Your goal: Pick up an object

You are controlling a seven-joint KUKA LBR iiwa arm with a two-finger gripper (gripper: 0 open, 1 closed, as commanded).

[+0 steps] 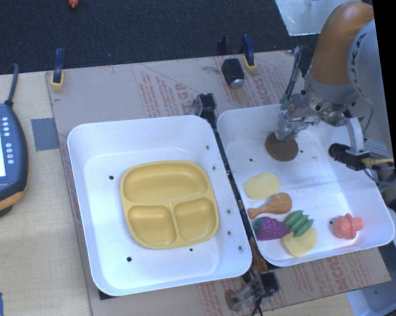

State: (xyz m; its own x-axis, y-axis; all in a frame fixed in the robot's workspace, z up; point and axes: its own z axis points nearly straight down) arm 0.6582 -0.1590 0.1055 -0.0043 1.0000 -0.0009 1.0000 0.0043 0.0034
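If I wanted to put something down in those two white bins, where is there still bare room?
The left bin has a bare white margin all around the yellow tray. In the right bin, the middle stretch between the brown disc and the orange toy is free. Its lower left, by the purple grapes, is crowded.

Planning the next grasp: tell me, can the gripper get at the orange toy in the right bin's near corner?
Probably yes: the orange toy lies apart from the other pieces, nothing above it, and the gripper hangs in the same bin.
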